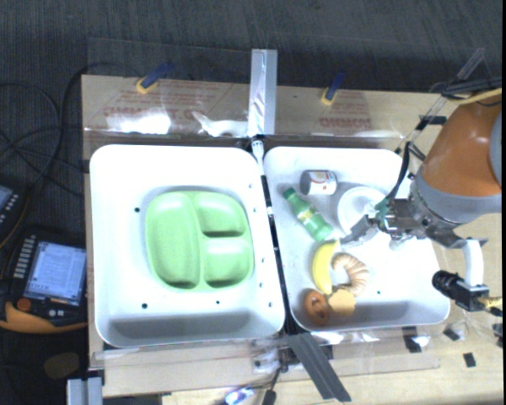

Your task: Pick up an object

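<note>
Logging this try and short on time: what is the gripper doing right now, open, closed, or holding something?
Gripper: over the right bin, near the yellow banana; open or closed cannot be told, and nothing shows between its fingers.

Green divided plate [199, 239], green bottle [308, 213], yellow banana [322, 265], 2 white bins [110, 226].

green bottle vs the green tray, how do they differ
The bottle is small and slim, lying on its side at a slant; the tray is wide, flat and divided into compartments. The bottle lies in the right bin among other things, near the gripper; the tray lies alone in the left bin. The tray is a paler green. Both are green and each rests in a white bin.
</note>
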You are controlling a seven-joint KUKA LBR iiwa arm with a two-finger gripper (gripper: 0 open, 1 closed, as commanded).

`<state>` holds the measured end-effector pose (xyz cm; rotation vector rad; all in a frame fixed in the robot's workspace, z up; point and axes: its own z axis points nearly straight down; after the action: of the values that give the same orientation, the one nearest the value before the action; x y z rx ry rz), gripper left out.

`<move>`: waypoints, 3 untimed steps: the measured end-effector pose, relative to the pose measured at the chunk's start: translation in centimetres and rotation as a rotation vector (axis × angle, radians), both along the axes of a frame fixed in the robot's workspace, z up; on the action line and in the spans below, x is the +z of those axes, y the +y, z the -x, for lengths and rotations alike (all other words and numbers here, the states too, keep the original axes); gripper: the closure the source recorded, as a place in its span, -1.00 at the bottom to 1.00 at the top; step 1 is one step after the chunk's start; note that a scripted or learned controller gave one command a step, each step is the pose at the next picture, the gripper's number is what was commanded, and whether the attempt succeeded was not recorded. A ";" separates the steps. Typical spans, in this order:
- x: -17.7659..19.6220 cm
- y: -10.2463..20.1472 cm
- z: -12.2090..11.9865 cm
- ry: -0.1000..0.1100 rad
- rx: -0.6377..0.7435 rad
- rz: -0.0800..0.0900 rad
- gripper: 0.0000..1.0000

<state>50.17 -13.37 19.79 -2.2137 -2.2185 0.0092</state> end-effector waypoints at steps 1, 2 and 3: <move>-8.2 3.8 -3.9 0.001 -0.098 0.001 -1.00; -8.4 0.4 -5.5 0.000 -0.065 0.000 -1.00; -8.4 0.4 -5.5 0.000 -0.065 0.000 -1.00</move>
<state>55.72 -12.96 11.39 -2.2846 -2.1453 0.0088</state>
